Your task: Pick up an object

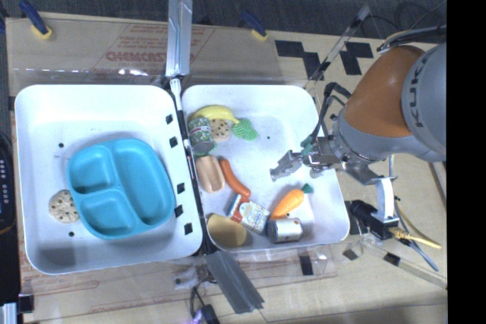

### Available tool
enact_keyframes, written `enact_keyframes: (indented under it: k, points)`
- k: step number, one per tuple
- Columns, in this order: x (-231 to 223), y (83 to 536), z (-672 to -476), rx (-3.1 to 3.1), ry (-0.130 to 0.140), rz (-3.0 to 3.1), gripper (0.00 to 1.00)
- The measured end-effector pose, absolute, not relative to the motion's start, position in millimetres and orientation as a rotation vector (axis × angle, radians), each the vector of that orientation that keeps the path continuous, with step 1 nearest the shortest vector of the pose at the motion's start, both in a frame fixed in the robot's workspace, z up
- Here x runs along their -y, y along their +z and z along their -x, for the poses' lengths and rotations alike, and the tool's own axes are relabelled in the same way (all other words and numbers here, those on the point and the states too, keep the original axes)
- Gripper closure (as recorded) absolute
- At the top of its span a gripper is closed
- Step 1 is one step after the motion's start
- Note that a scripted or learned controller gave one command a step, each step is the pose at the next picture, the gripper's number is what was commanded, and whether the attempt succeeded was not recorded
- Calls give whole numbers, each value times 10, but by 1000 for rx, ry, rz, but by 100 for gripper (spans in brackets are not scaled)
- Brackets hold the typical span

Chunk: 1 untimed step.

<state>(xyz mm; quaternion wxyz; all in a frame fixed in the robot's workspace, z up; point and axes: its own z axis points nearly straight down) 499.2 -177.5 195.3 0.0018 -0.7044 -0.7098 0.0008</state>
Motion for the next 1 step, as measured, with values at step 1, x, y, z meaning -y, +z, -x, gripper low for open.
enact_keyframes:
  k: [1]
  points:
    - [2075,928,-5154,2251,-1,2193,0]
